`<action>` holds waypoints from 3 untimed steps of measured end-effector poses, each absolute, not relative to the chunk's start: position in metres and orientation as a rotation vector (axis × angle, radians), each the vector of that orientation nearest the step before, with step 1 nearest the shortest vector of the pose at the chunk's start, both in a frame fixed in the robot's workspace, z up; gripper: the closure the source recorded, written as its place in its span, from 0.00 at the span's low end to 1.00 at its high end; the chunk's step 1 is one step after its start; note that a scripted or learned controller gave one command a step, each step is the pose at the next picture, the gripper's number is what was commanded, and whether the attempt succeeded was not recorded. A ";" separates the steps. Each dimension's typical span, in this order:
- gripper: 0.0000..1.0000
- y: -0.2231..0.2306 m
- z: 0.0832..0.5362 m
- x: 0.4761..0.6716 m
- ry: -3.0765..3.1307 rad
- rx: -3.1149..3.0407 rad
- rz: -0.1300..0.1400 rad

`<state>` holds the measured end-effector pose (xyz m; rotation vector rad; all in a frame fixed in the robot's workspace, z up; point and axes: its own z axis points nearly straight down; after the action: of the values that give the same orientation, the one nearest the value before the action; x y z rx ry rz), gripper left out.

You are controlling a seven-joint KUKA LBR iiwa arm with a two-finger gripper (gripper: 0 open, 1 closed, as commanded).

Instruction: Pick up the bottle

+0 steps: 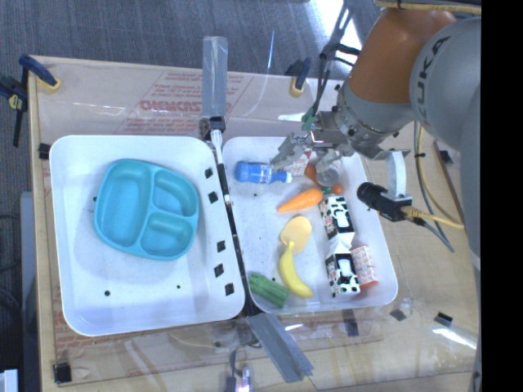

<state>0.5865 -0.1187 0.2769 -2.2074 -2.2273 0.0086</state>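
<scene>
The bottle (257, 172) is small and blue with a pale cap, and it lies on its side near the back left of the right bin (384, 288). My gripper (308, 160) hangs over the back of that bin, just right of the bottle's cap end. It is open, its two grey fingers (288, 150) spread apart with nothing held between them. A small orange-red item (311, 171) peeks out beneath it.
The right bin also holds a carrot (299, 200), a yellow banana (294, 273), a green vegetable (268, 289) and two cow-patterned cartons (335, 216). A blue divided plate (147, 209) lies in the left bin (73, 300). A ridge (225, 227) separates the bins.
</scene>
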 end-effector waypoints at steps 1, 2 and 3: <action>0.00 -0.083 0.201 0.656 -2.480 -1.924 0.006; 0.00 -0.131 0.114 0.651 -2.639 -1.741 -0.012; 1.00 -0.133 0.123 0.651 -2.642 -1.737 -0.007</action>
<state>0.6512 -0.1330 0.1230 -1.7370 -2.6416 -0.0070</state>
